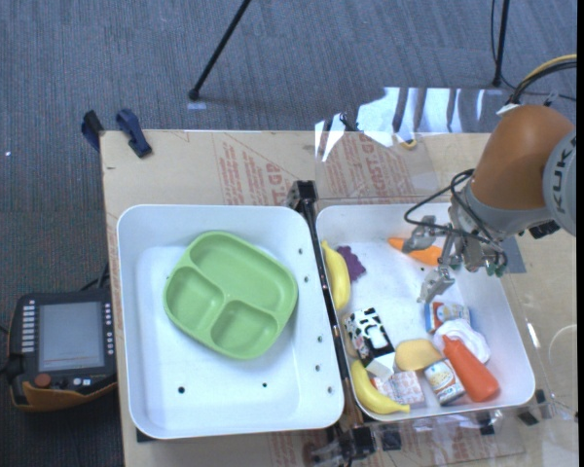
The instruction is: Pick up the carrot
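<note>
The carrot is a small orange piece lying at the back of the right bin, tip pointing left. My gripper hangs over it from the right, below the arm's orange band. It stands open, with one finger just in front of the carrot and the other just behind it. The carrot's right end is covered by the gripper, and I cannot tell whether the fingers touch it.
The right bin also holds a banana along its left wall, a purple item, a black-and-white box, a second banana, a red bottle and several small packages. A green divided plate lies in the left bin.
</note>
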`<action>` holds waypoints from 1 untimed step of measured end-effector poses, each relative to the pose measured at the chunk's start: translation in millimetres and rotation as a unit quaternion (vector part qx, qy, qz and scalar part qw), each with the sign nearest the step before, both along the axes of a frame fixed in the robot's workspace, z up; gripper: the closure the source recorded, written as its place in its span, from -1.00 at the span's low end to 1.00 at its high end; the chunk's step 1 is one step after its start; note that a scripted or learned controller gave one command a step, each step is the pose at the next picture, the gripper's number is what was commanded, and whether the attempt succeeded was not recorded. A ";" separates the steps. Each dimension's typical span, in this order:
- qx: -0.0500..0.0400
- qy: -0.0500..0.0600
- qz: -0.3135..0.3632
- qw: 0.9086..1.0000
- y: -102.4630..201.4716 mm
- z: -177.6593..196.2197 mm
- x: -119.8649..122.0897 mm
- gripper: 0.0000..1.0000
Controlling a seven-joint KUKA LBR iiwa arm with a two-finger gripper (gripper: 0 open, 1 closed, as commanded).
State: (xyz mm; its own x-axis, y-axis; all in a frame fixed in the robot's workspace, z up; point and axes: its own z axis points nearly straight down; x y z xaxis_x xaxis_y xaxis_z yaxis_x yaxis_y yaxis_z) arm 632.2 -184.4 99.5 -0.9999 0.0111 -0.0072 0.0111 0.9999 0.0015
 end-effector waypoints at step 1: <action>0.000 -0.003 0.002 1.000 1.1 11.6 2.3 1.00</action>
State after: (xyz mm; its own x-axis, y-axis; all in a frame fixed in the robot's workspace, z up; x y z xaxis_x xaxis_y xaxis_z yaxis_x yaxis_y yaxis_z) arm 634.4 -183.2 111.1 -0.9999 0.0074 -0.0138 0.0074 1.0000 0.0009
